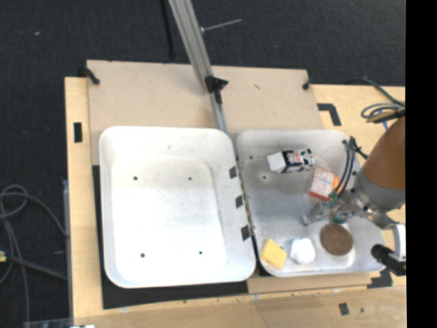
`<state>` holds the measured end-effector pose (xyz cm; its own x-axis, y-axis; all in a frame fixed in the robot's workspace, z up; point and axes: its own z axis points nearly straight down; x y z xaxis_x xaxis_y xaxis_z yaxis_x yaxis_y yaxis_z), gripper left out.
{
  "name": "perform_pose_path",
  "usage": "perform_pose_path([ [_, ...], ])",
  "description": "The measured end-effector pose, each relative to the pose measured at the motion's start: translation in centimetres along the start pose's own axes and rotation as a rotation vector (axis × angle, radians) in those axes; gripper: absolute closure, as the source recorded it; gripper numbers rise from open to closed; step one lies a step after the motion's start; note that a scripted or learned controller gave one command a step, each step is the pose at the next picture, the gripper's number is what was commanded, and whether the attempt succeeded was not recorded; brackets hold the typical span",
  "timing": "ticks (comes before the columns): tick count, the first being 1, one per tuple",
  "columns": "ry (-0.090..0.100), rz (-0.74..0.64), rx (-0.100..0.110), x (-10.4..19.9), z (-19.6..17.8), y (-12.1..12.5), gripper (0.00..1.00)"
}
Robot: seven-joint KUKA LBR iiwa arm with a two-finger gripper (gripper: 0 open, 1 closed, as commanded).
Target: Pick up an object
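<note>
- Brown disc [336, 240]: flat on the floor of the right bin [273, 200], just at 5 o'clock of the gripper [326, 215]; the nearest candidate, not lifted.
- Gripper low inside that bin; open or closed, impossible to tell from this slant.
- Orange-red packet [322, 182] close by at 12 o'clock; touching or not, unclear.
- White lump [302, 251] at 7 o'clock, yellow block [274, 254] beyond it at 8 o'clock, both near the bin's front wall.
- White-and-black box [291, 160] farther off at 11 o'clock.
- Left bin [171, 203] away at 9 o'clock.
- Step, judged: reaching down for a grasp, not yet secured.
- Next, probably: centre on one item, close, then lift straight up. The disc is flat and low, so likely hard to pinch.
</note>
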<state>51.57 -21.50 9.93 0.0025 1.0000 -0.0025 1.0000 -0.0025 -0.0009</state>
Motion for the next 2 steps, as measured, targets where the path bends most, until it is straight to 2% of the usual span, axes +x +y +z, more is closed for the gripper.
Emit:
perform_pose_path([
  [1,0.001,0.005,-0.007,0.0,-1.3,0.2,1.0],
  [2,-0.001,-0.006,-0.01,-0.3,-7.7,0.3,1.0],
])
